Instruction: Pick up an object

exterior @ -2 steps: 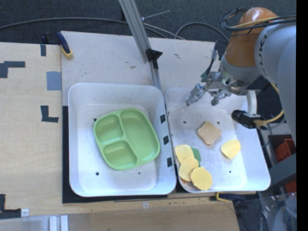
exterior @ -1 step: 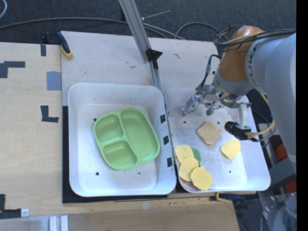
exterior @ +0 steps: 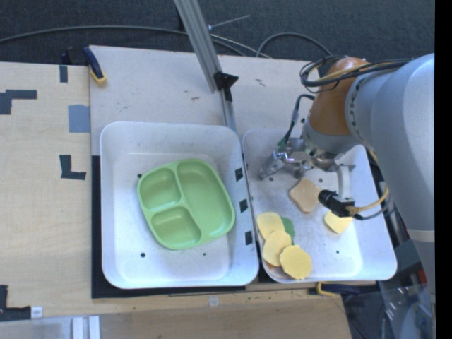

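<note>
Toast (exterior: 304,195) lies flat on the floor of the right bin (exterior: 374,260), the likeliest thing to be picked, though the task names no particular object. Nothing is lifted yet. The gripper (exterior: 272,168) hangs just up and to the left of the toast, low over the bin floor, and nothing shows between its fingers; whether they are spread or closed I cannot tell at this size. So the pick seems barely begun: the approach looks under way, and the grasp and the lift are left.

Below and to the left of the toast, three yellow discs (exterior: 282,247) overlap near the bin's front-left corner, with a green piece (exterior: 288,226) peeking out beside them. To the right of the toast a smaller yellow piece (exterior: 337,222) lies under the arm's black fitting.

Left of the toast, across the bin wall, the left bin (exterior: 116,189) holds a green divided tray (exterior: 185,203), tilted on its floor.

Both bins sit on a pale wooden tabletop (exterior: 42,189) marked with grey and black tape patches. A metal pole (exterior: 199,34) slants up behind the bins, cables trail over dark carpet (exterior: 85,6) beyond.
</note>
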`<action>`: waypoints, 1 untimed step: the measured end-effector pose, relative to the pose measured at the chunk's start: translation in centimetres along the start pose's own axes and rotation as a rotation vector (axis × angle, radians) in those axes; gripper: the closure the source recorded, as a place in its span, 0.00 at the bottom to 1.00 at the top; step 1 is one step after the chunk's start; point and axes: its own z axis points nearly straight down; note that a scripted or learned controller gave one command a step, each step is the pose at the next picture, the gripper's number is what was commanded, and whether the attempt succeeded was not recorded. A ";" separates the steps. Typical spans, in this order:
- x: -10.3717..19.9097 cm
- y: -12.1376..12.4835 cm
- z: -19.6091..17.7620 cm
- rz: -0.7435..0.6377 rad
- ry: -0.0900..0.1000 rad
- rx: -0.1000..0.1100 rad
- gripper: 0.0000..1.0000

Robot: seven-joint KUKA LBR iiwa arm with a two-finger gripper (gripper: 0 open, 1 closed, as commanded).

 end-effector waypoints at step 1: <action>0.1 0.0 -1.2 -0.001 0.001 0.000 1.00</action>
